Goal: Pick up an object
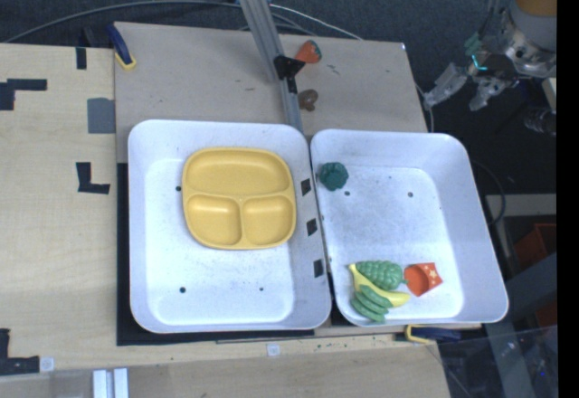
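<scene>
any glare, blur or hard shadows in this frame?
Camera view: light is even and soft, with no glare on the right bin; the yellow tray is sharp with a faint shadow; the toy cluster is small and soft-edged; the gripper at upper right is dim and slightly blurred.

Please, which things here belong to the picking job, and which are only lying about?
For the job:
- pincer, up at the right, outside the bins
- green ball, right bin
- green toy pile, right bin
- red toy, right bin
- yellow tray, left bin

Lying about:
- metal pole
- orange clamp
- cables
</scene>
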Robot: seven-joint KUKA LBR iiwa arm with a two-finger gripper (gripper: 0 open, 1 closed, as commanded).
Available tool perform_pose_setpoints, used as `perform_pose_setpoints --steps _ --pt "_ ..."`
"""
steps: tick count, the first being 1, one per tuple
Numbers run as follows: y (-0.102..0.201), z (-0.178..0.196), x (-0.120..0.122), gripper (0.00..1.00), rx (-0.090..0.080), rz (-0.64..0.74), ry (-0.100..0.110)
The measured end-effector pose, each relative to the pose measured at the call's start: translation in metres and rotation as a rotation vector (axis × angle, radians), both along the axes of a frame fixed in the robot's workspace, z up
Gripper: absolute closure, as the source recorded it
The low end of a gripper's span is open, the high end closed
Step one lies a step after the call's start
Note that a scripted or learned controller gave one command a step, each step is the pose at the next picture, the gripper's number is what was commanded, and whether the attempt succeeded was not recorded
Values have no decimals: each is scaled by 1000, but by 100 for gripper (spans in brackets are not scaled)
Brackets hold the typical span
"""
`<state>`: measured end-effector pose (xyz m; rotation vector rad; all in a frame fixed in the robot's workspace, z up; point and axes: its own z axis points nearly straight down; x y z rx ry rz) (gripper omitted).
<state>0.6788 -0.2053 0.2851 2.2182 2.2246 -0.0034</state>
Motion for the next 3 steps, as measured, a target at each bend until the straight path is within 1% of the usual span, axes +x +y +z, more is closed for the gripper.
perform_pose_setpoints --steps 1,2,3 --pt "0 0 0 0 0 0 0" --pt "2 -65 -2 0 1 0 5" --pt "5 -129 -6 0 1 0 6"
